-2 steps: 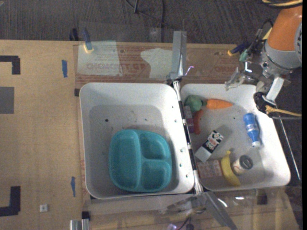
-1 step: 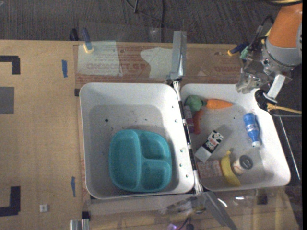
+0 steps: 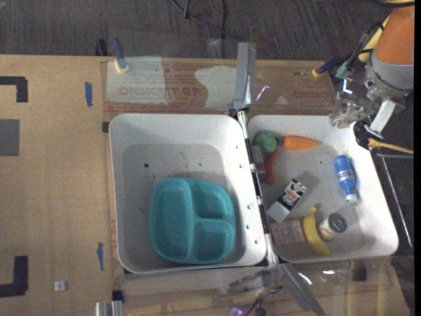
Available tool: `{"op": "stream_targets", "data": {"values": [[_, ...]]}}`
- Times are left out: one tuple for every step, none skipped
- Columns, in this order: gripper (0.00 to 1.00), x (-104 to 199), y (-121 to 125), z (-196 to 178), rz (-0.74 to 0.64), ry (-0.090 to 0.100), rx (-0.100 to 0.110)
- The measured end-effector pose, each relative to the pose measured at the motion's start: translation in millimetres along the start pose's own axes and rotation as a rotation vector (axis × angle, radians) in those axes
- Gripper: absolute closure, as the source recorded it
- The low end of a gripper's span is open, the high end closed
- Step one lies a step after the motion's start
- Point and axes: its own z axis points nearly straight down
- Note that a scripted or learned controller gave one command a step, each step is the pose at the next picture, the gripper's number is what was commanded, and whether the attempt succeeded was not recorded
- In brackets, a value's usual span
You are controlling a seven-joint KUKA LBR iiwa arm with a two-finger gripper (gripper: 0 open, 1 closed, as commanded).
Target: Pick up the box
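Observation:
The box (image 3: pixel 289 200) is a small white carton with black patches. It lies tilted on the floor of the right bin (image 3: pixel 381 209), near the middle. The arm comes in at the top right, its orange band above the wrist. My gripper (image 3: pixel 355 114) hangs over the far right corner of that bin, well away from the box, up and to its right. Nothing shows between the gripper and the box except a blue bottle (image 3: pixel 345 177).
Around the box lie a carrot (image 3: pixel 301 143), a green object (image 3: pixel 266 140), a yellow banana (image 3: pixel 314 234), a dark-lidded jar (image 3: pixel 333 225) and a flat tan packet (image 3: pixel 287 231). A teal divided plate (image 3: pixel 193 220) sits in the left bin (image 3: pixel 131 143).

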Motion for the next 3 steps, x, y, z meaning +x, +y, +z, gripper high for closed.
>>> {"op": "stream_targets", "data": {"values": [[1.0, 90.9, -19.9, 1.0, 0.053, 0.001, 0.003], [1.0, 43.8, -11.3, -9.4, -0.052, 0.0, 0.001], [1.0, 19.5, -60.1, 66.8, -0.073, 0.001, 0.005]]}}
